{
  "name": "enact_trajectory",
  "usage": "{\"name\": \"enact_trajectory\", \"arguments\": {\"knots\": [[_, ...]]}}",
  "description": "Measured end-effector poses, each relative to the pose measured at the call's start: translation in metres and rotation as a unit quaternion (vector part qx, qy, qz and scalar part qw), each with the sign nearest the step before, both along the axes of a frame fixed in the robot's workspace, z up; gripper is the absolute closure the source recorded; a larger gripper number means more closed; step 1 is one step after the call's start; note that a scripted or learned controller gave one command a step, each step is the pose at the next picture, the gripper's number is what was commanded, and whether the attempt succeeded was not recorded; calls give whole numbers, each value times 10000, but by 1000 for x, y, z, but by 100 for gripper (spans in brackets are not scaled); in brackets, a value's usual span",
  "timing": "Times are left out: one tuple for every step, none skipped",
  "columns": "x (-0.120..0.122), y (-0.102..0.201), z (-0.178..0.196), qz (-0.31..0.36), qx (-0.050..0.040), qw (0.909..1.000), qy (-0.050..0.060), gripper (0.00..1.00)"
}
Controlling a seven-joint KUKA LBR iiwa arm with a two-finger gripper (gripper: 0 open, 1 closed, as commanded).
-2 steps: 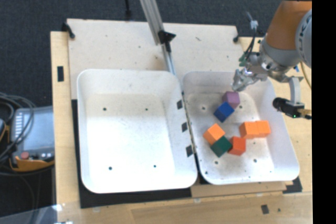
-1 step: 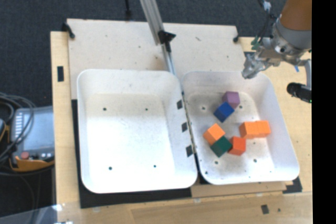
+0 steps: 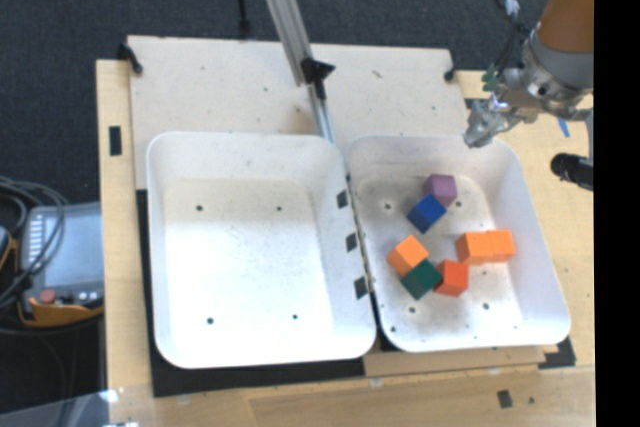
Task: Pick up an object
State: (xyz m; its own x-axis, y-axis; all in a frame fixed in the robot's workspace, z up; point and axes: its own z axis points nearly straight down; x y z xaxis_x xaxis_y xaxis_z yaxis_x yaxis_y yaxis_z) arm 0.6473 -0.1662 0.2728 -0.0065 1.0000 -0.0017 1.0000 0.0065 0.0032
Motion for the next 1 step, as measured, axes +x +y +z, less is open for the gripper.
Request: {"name": "enact_trajectory", "arguments": {"knots": [[-8, 49, -5, -7, 4, 10000, 16, 100]]}}
